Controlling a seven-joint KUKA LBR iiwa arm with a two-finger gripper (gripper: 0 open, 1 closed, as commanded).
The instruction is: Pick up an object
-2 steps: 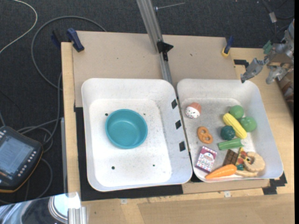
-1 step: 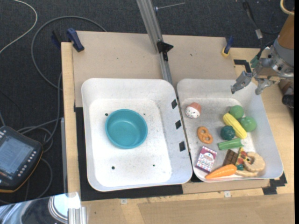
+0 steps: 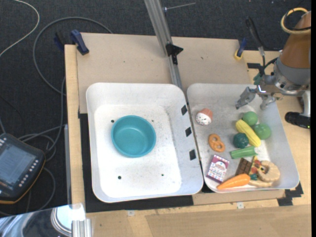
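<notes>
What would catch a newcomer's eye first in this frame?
The teal bowl stands out first, sitting alone in the left bin. Next comes the bright heap of toy food in the right bin: a yellow corn cob, green pieces, a pretzel and an orange carrot near the front edge. Above that heap the gripper hangs with its fingers spread, holding nothing.

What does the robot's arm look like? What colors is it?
The arm is grey with a fat orange band on top. Its gripper is small, silvery metal with two thin jaws. A black cable runs along beside it.
</notes>
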